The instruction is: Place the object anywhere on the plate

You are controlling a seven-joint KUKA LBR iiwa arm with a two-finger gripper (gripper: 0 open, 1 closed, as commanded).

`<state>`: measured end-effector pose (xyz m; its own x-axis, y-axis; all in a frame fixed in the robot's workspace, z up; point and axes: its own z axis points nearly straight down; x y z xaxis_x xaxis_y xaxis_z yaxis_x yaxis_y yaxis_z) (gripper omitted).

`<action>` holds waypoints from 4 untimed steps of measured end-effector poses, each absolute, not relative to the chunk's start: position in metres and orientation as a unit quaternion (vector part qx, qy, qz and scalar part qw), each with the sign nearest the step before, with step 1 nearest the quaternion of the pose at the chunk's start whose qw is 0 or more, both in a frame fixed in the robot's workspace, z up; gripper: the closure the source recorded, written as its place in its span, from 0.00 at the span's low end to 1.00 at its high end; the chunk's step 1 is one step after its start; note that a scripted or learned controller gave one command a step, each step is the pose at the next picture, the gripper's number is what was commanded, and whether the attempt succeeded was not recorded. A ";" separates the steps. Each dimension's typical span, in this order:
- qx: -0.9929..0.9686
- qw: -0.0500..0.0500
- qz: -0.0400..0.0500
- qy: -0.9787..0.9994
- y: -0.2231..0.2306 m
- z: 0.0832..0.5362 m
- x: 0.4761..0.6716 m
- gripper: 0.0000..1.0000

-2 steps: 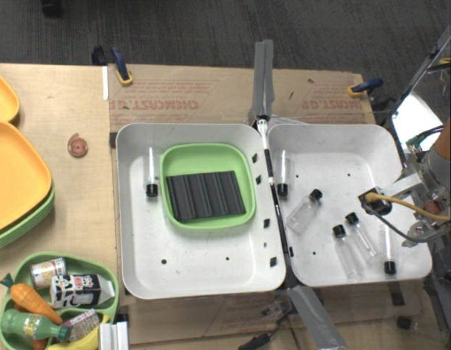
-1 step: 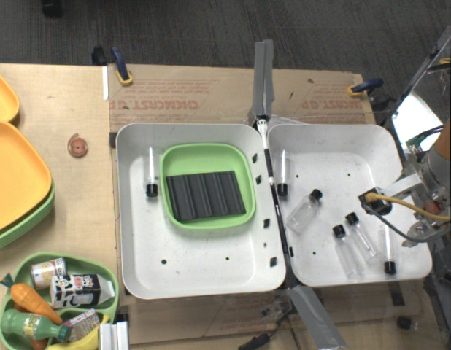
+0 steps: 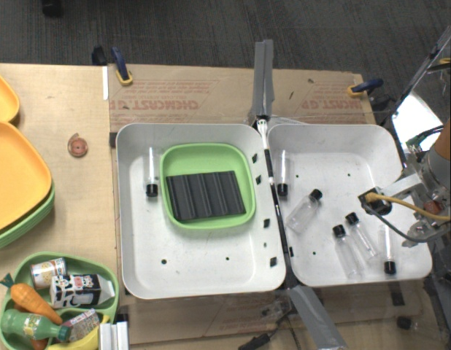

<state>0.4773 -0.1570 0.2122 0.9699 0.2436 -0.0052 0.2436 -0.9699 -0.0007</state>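
A green square plate (image 3: 208,152) sits in the left bin (image 3: 203,268), and a dark ridged rectangular pad (image 3: 205,195) lies flat on it. Just left of the plate a clear vial with a black cap (image 3: 150,172) lies on the bin floor. Several more clear black-capped vials lie in the right bin (image 3: 335,152): one by its left wall (image 3: 282,173), one near the middle (image 3: 304,208), and others toward the front right (image 3: 360,234). My gripper (image 3: 424,224) hangs over the right bin's right edge, apart from the vials.
Yellow plates (image 3: 14,173) are stacked at the bench's left edge. A green bowl of toy food (image 3: 54,305) stands at the front left. A small round pink disc (image 3: 78,146) lies on the bench. Clamps (image 3: 122,70) hold the cardboard at the back.
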 end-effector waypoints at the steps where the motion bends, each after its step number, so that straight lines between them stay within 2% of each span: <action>1: -0.992 0.000 0.003 -0.123 -0.157 0.212 0.477 0.00; 4: -0.994 0.001 0.003 -0.108 -0.147 0.191 0.477 0.00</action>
